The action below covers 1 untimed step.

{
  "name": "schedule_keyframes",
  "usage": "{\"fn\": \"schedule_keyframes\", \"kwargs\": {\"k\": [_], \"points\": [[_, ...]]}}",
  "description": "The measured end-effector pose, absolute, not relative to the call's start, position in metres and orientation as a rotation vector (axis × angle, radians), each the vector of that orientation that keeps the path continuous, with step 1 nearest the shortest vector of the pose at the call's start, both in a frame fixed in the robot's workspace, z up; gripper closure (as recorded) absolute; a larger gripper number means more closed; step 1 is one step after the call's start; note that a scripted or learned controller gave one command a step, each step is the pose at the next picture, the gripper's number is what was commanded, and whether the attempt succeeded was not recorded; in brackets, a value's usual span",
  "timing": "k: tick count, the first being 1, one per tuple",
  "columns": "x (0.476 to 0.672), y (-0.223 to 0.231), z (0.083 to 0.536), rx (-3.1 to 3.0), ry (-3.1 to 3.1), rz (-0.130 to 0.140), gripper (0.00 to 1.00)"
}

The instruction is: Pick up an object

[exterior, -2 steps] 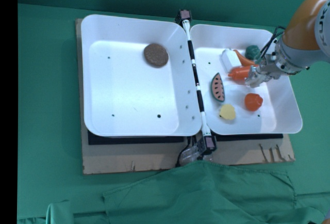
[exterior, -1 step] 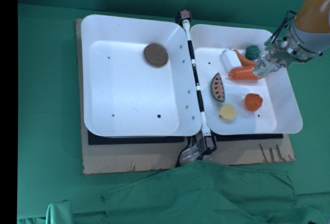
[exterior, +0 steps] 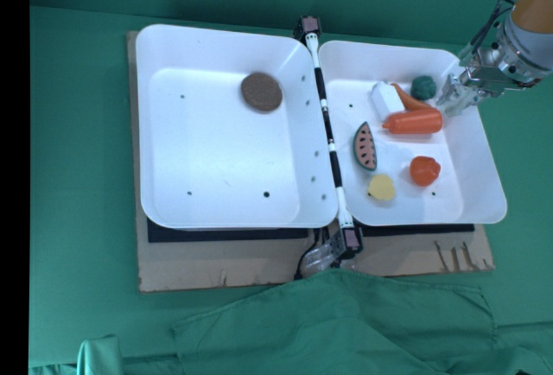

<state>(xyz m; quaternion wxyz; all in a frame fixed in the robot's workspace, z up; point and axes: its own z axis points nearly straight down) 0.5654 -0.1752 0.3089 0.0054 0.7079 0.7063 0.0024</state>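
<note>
Lower your tool (exterior: pixel 453 99), whose grip state you cannot tell, squarely over the orange bottle (exterior: pixel 413 123), clear of the green ball (exterior: pixel 423 87).

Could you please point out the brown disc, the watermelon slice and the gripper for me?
brown disc (exterior: pixel 261 92), camera view, centre of its top face.
watermelon slice (exterior: pixel 365 147), camera view, middle of its red flesh.
gripper (exterior: pixel 453 99), camera view, at its fingertips.

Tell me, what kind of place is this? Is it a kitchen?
Probably not a kitchen, more likely a robot test bench. A robot arm reaches over two white bins, the food looks like toys, such as the watermelon slice, and green cloth covers the bench.
</note>
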Motion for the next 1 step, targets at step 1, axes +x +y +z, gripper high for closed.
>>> {"fn": "schedule_keyframes", "kwargs": {"k": [1], "points": [[0.5657, -0.1754, 0.3762, 2.215, 2.210, 0.009, 1.00]]}}
